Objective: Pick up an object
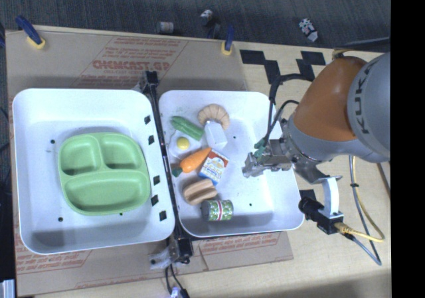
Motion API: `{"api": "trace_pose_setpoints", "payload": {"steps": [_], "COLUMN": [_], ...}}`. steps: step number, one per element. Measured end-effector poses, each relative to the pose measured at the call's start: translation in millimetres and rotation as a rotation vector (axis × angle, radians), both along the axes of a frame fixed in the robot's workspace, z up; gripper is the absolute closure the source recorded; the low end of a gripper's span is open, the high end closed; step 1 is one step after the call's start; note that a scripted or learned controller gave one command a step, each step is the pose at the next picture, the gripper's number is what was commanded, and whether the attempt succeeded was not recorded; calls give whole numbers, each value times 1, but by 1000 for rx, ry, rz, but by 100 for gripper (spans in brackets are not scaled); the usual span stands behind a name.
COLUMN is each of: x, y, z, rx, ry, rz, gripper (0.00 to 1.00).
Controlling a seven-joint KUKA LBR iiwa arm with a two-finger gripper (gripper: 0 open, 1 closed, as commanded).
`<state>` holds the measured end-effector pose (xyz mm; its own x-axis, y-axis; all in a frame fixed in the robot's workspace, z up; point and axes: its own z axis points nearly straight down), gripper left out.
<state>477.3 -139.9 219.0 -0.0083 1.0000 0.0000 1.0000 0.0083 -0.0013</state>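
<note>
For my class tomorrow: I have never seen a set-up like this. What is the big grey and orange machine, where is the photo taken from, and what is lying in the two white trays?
The picture comes from one fixed camera above the bench, looking down at a slant. The grey and orange machine is a robot arm reaching in from the right. Its two-finger gripper hangs over the right bin; nothing is visibly between its fingers. That bin holds toy food: a croissant, a green cucumber, a fried egg, a carrot, a small carton, a hot dog and a green can. The left bin holds a green divided plate.
</note>
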Motion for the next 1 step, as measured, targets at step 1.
{"api": "trace_pose_setpoints", "payload": {"steps": [1], "x": [-1], "y": [-13], "z": [-9], "rx": [0], "ry": [3], "rz": [-1], "gripper": [100]}}
